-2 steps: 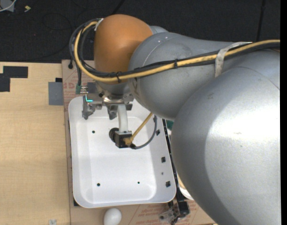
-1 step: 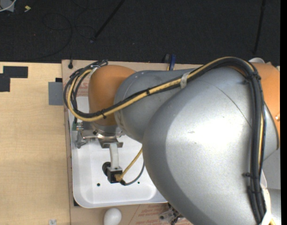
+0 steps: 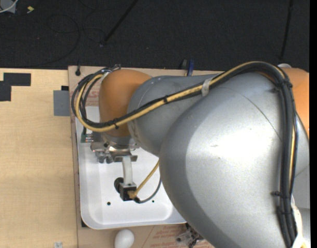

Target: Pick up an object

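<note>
I set the arm (image 3: 225,154) over the white bin (image 3: 96,200), gripper (image 3: 115,151) lowered for a pick. I cannot tell whether its grip is open, and the arm hides whatever it is after. A white ball (image 3: 124,237) sits just outside the rim.

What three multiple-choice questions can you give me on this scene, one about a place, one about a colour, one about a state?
1. Where does the white round object lie relative to the white bin?
A. Inside it
B. Leaning on its far wall
C. Outside it, just past its near edge

2. What colour is the band near the wrist of the grey arm?
A. Orange
B. Blue
C. Green

3. How does the white bin show?
A. Tipped on its side
B. Partly covered by the arm
C. Stacked inside another bin

Answers:
1 C, it sits on the brown surface below the bin's near rim.
2 A, the band stands out orange against the grey arm.
3 B, the arm hides the bin's right part.
</note>
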Robot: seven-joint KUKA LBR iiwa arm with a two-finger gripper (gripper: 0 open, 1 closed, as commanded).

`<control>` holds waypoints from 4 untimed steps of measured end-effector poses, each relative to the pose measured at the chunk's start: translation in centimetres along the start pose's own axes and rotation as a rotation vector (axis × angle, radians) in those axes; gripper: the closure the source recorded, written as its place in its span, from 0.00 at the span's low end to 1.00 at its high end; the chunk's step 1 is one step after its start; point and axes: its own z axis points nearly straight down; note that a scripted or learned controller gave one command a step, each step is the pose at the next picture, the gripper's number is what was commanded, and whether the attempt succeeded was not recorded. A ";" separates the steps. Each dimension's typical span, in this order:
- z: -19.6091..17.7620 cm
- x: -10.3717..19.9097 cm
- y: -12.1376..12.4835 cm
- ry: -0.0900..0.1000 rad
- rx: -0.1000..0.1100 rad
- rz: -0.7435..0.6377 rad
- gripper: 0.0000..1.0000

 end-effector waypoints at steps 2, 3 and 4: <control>-15.6 0.3 6.7 0.006 -0.019 -0.008 1.00; -14.6 0.4 6.5 0.001 -0.006 -0.010 0.00; 2.7 -0.6 5.2 -0.002 0.000 -0.006 0.00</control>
